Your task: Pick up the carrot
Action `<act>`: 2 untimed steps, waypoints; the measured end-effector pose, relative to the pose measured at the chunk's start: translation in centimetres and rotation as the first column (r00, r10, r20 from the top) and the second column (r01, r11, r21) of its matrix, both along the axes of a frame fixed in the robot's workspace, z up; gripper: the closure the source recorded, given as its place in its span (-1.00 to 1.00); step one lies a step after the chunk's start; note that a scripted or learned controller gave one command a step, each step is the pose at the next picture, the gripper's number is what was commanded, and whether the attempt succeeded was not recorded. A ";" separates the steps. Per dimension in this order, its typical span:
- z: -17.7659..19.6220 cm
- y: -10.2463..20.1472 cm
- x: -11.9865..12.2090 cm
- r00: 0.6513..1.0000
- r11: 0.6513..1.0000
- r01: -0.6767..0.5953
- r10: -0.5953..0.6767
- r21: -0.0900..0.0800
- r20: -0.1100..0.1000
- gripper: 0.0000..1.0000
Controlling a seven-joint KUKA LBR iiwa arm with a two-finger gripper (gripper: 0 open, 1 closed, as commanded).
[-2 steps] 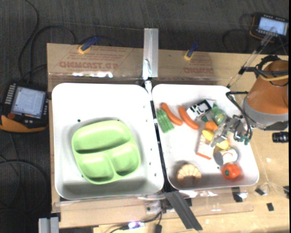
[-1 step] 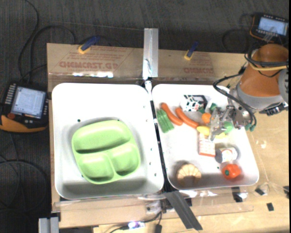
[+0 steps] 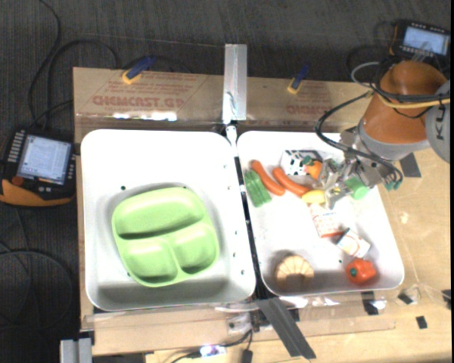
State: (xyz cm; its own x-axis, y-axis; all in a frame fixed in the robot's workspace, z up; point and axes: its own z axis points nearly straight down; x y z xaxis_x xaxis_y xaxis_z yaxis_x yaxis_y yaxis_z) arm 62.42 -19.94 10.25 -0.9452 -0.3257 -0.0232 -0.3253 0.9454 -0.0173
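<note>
The carrot (image 3: 290,181) is seen in the right bin (image 3: 390,237), in its upper part, lying slanted between a second orange piece (image 3: 263,177) on its left and a small yellow piece (image 3: 313,197) at its lower right end. Which of the two long orange pieces is meant by the task cannot be told for sure; the one nearer the gripper is taken here. The gripper (image 3: 334,178) is seen low over the clutter just right of it, and whether it is open or closed cannot be told.

A wrong grasp is judged likely, because the toys lie tightly together: the yellow piece or the dice-like block (image 3: 295,161) could be caught instead. The carrot looks smooth, rounded and tapered, like hard plastic, so it could slip out or roll against the green vegetable (image 3: 256,187). The bin wall is glossy and curved. In the left bin (image 3: 98,153) a matte green tray (image 3: 165,235) with three compartments is placed.
</note>
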 end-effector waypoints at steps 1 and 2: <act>-0.9 -0.1 -1.0 0.999 1.000 0.000 0.000 0.006 -0.040 -1.00; 1.2 -1.6 2.0 0.970 0.977 0.214 -0.212 0.006 -0.119 -1.00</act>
